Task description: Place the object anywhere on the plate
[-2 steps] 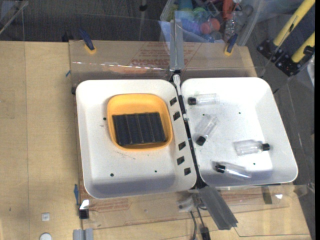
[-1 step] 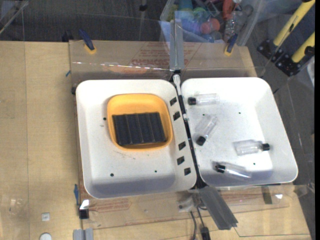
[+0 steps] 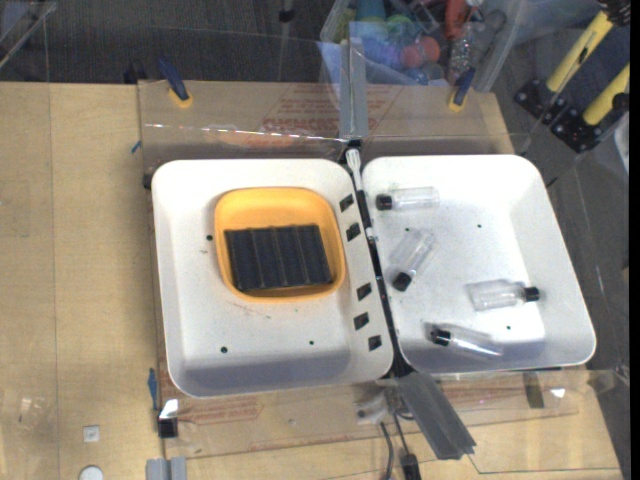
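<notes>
Camera view, from above at a slant: two shallow white bins sit side by side on a wooden bench (image 3: 60,268). The left bin (image 3: 190,348) holds an orange plate (image 3: 232,208) of rounded-square outline, and on the plate lies a flat black ribbed slab (image 3: 278,257) with parallel grooves running across it. The right bin (image 3: 540,208) holds four clear plastic vials, each nearly transparent with a black cap and each lying on its side. One vial (image 3: 406,199) lies near the bin's far left corner, cap to the left; a second (image 3: 408,259) lies tilted below it, cap toward the divider; a third (image 3: 497,294) lies right of centre, cap to the right; a fourth (image 3: 462,340) lies near the front edge, cap to the left. The vials are apart from one another and none is on the plate. A clear tub of coloured items (image 3: 420,18) stands behind the bins. The gripper's state cannot be told.
</notes>
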Available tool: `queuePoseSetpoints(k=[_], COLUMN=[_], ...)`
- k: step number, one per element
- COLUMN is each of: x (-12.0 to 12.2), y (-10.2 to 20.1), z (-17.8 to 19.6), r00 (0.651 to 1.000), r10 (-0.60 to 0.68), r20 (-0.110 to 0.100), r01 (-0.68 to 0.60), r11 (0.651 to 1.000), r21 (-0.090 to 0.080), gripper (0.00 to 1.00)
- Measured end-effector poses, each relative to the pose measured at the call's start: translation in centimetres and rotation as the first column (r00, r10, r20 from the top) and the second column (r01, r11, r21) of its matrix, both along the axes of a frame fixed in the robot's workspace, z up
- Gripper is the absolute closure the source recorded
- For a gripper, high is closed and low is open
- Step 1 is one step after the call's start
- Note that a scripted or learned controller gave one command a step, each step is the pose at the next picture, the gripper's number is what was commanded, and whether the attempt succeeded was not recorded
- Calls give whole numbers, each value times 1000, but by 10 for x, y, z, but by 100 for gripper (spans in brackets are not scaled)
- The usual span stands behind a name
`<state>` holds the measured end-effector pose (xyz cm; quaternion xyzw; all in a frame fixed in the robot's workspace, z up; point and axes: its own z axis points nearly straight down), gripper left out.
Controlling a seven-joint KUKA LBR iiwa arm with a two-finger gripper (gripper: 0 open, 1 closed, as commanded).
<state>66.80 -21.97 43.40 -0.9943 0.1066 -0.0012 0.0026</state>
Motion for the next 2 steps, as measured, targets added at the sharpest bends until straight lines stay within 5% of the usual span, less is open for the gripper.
queuePoseSetpoints(k=[2], x=[0], y=[1], z=[0], r00=[1000], r10=[19], r20=[-1], r01=[-19], r11=[1000], r21=[0], gripper=[100])
